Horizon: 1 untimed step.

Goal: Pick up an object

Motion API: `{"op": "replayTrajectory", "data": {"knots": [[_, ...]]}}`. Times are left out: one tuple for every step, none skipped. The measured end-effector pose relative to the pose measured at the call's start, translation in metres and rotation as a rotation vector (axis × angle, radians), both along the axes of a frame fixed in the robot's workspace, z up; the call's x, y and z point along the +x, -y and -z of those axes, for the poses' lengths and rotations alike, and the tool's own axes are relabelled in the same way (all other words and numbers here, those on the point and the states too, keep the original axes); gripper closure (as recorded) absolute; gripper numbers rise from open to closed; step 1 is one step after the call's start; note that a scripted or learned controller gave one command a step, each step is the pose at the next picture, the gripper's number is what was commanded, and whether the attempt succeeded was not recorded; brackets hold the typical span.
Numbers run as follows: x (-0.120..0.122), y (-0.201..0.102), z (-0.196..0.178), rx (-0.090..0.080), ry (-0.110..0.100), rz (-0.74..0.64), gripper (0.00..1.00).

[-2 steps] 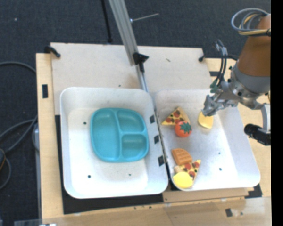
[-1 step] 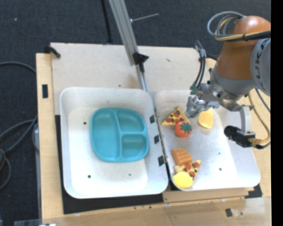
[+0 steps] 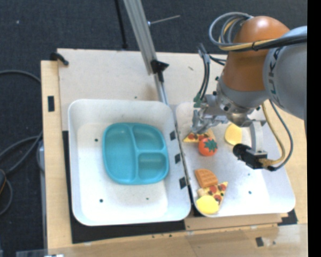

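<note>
- Dark carpet surrounds the worktop.
- Left bin holds a teal tray.
- Right bin: gripper over the tomato; jaws' spread I cannot tell.

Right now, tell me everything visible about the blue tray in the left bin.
The blue tray is a turquoise divided plate that looks like smooth plastic, with rounded corners and three compartments: one long one on its left, two smaller ones on its right. It lies flat, face up, slightly rotated, near the middle of the left bin, resting on the bin floor. Nothing lies in it or touches it.
</note>
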<state>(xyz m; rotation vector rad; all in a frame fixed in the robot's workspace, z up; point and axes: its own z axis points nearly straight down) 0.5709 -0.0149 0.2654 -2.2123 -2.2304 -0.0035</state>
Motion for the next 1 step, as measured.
{"op": "replayTrajectory", "data": {"knots": [[0.0005, -0.0562, 0.0162, -0.001, -0.003, 0.001, 1.0]]}}
